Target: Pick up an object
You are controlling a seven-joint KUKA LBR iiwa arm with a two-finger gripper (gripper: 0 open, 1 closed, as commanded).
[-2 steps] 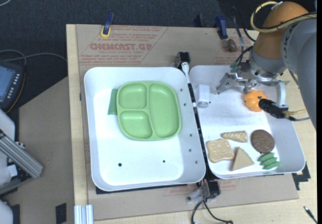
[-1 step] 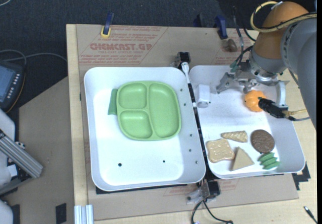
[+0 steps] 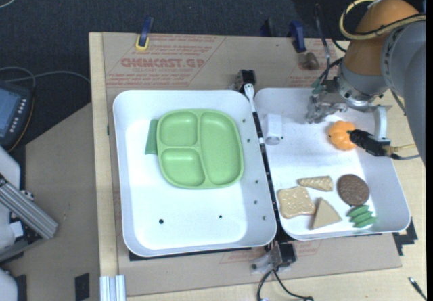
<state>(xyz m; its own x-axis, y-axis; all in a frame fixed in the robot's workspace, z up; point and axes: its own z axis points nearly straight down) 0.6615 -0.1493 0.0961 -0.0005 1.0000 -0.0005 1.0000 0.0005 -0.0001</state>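
Orange round toy fruit [image 3: 340, 136] shows no long axis; tool [image 3: 318, 111] state unclear

Read in faded red print on the brown board [image 3: 203, 56] under the two bins: "CHEMCAST", followed by letters resembling "G P", set just behind the left bin [image 3: 128, 157]. Smaller red lines sat above and below that word but stayed too blurred to make out. Fainter red printing of the same kind showed on the board behind the right bin [image 3: 392, 178], unreadable. No other legible text, numbers or signs found elsewhere.
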